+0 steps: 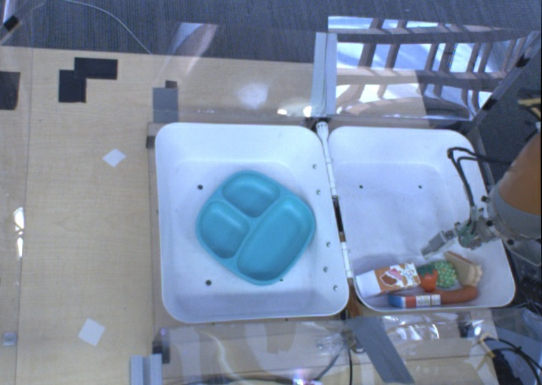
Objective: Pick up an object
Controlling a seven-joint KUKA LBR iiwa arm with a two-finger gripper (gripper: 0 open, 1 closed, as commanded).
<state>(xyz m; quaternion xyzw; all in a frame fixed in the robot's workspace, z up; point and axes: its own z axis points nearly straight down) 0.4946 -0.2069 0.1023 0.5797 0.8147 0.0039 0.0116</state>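
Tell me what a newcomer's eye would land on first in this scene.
The bright blue divided plate lies alone in the middle of the left bin and draws the eye first. Next comes the small heap of colourful items crowded into the near corner of the right bin, an orange-and-white packet among them. Just above that heap hangs the tool, on the arm reaching in from the right.

- A small orange-and-white carton (398, 277) is seen lying flat in the right bin's near corner.
- A red sausage (456, 294), a green-and-red piece (442, 274) and a tan piece (467, 268) are clustered just beside it.
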